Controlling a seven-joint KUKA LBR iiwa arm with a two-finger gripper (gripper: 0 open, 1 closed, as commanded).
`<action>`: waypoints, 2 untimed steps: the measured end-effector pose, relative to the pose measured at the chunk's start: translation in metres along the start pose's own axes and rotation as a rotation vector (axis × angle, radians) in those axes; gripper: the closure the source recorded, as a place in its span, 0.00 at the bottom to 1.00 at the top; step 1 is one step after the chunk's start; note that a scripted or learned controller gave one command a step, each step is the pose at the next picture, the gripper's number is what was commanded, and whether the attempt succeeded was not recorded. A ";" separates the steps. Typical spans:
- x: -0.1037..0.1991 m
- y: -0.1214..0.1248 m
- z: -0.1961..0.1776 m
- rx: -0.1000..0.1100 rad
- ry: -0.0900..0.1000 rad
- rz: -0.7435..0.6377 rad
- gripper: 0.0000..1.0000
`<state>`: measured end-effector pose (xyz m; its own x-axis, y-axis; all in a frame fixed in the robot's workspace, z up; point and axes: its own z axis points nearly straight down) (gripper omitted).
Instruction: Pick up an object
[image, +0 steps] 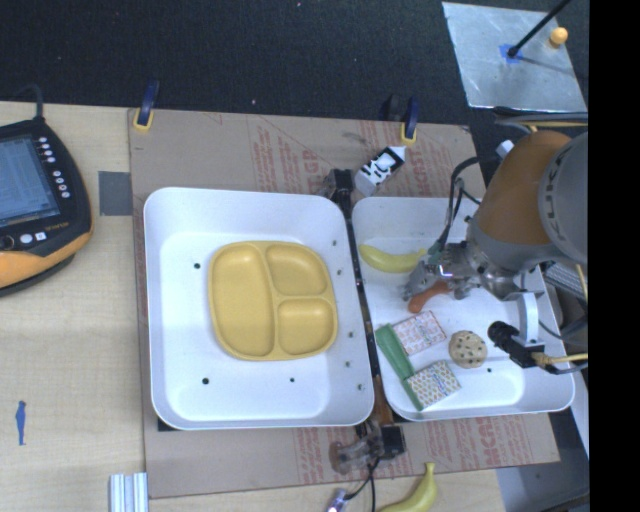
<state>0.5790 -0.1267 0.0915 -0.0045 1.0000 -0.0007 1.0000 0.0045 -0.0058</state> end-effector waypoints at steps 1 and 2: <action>0.013 0.003 0.000 -0.001 0.000 -0.001 0.00; 0.011 0.003 -0.010 0.001 -0.001 -0.005 1.00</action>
